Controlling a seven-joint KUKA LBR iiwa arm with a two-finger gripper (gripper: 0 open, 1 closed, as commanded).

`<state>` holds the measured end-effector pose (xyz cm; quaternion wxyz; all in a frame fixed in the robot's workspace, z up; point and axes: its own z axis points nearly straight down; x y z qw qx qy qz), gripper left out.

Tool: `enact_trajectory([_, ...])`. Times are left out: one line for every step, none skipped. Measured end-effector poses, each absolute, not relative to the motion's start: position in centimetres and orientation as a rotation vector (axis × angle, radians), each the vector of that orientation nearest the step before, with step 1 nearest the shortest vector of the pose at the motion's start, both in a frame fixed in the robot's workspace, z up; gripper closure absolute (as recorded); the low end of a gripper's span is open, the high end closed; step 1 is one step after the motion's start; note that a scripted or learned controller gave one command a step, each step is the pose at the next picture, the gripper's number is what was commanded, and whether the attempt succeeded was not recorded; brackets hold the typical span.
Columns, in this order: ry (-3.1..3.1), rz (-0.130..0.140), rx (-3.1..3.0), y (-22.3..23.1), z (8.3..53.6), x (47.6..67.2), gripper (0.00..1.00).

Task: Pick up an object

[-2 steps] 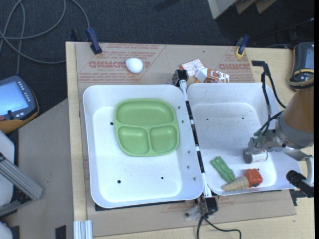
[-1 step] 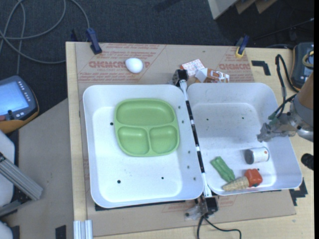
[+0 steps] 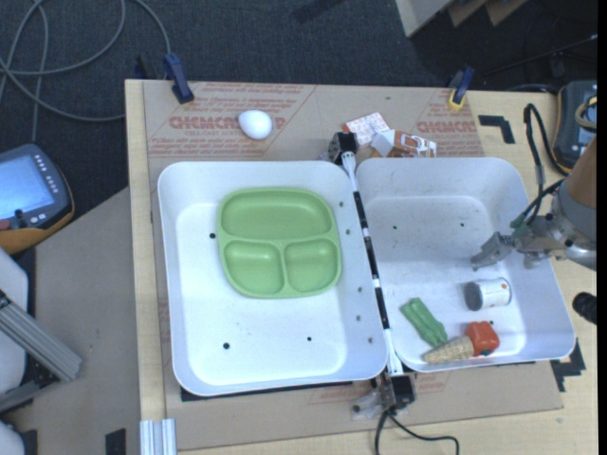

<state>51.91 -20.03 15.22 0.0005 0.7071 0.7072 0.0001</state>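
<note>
Hand (image 3: 501,246) (fingers unclear) above white cylinder (image 3: 488,295).

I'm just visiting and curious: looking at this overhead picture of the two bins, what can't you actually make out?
- The tool in the camera view: too small and blurred to tell how its fingers stand.
- The arm: cut off by the right edge.
- The crumpled packets behind the bins: print too small to read.
- The small white cylinder in the right bin: too blurred to identify.
</note>
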Motion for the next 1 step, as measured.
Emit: enact_trajectory([2.223,-0.001,2.222,-17.18,11.45,50.07,0.0])
